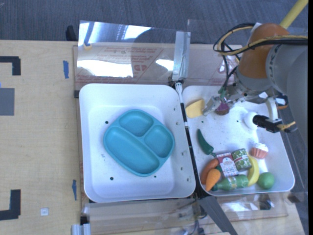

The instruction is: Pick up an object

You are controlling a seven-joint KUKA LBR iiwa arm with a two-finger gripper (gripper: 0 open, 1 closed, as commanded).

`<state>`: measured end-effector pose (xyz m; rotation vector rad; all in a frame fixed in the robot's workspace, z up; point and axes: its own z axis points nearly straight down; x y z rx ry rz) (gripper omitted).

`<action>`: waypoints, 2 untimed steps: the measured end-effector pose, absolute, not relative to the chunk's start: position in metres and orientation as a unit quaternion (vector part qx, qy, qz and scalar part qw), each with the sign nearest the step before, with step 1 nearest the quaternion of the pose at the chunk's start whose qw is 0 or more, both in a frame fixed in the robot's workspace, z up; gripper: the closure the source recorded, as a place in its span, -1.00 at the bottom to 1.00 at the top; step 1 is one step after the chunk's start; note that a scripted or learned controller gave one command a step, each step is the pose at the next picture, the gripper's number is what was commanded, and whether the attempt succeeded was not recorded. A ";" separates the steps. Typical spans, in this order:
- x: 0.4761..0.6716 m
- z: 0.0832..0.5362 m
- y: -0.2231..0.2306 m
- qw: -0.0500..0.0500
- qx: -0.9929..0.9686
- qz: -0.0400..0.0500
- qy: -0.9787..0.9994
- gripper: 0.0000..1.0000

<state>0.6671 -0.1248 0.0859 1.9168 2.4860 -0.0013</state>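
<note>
My gripper hangs low over the back of the right bin, under the orange-banded wrist. A small purple object lies right at its tip, touching or very close; whether it is gripped is not visible. A yellow cheese wedge sits just to the left of the gripper, by the bin's left wall. A green pepper lies nearer the front, below the wedge.
At the right bin's front lie an orange carrot, a red box, a green can, a banana, a green fruit and a cupcake. The left bin holds a blue divided plate.
</note>
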 end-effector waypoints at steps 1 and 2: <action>0.670 0.099 -0.124 0.005 0.610 0.002 0.792 1.00; 0.670 0.191 -0.037 0.005 0.604 0.005 0.797 1.00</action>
